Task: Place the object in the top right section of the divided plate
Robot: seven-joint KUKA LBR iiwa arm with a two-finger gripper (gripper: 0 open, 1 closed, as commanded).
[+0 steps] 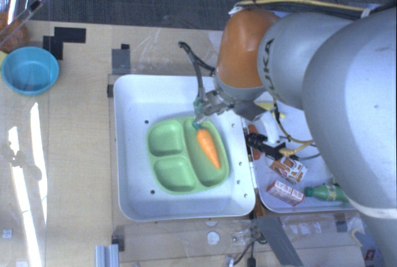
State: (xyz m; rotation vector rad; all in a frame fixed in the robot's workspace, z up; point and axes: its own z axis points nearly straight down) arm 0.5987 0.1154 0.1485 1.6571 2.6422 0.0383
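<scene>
Reaching in from the right, the grey arm (322, 73) with its orange band (243, 48) hangs over the left white bin (133, 197), and its gripper (201, 118) sits just above the green end of a carrot (209, 148). How the tool stands cannot be told from this slant (the tip is small and partly lost against the plate), and nothing shows the carrot pinched by it. That carrot lies at a slant in the long compartment on the right side of the green divided plate (186, 157), its leafy end toward the gripper and its orange point toward the near rim. On the plate's left side are two smaller compartments, one behind the other. The plate itself rests flat near the middle of the left bin. Beside it, the right bin (267, 202) bears two small cartons (288, 179) and a green bottle (322, 192) lying on its side, partly covered by the arm. Well apart, at the far left of the bench, stands a blue bowl (30, 70).
</scene>
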